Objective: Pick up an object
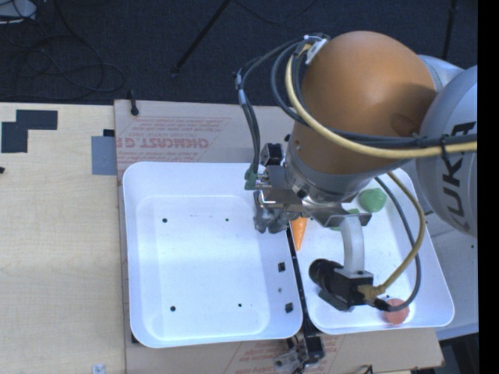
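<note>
The small orange cone-shaped object (299, 231) lies at the right-hand white bin's (437, 302) ten o'clock, half hidden under the gripper (269, 209); a green lump (373, 200) sits at three o'clock from it, a pink piece (396, 312) toward five. Whether anything is gripped I cannot tell. Being so near the bin wall, the cone could slip aside.

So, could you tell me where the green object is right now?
The green object lies in the right bin, near its far edge, partly hidden beneath the arm's orange band.
</note>
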Robot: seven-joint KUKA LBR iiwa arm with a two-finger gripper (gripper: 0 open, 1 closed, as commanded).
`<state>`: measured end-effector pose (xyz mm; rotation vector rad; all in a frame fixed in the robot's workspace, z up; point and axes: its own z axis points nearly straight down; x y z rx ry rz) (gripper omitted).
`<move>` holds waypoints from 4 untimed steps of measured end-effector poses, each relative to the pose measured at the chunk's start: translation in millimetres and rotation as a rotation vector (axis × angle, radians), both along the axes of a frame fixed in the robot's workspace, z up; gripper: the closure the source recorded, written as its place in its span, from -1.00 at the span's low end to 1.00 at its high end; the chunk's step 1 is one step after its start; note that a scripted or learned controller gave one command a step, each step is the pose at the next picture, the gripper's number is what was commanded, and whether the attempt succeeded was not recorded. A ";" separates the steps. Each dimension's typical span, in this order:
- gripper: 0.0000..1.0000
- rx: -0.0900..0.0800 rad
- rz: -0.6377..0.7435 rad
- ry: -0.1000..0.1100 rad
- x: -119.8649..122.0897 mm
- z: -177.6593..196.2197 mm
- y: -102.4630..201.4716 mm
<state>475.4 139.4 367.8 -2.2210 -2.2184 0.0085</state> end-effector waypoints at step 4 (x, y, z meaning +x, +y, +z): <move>1.00 -0.001 0.011 0.002 42.0 178.7 84.7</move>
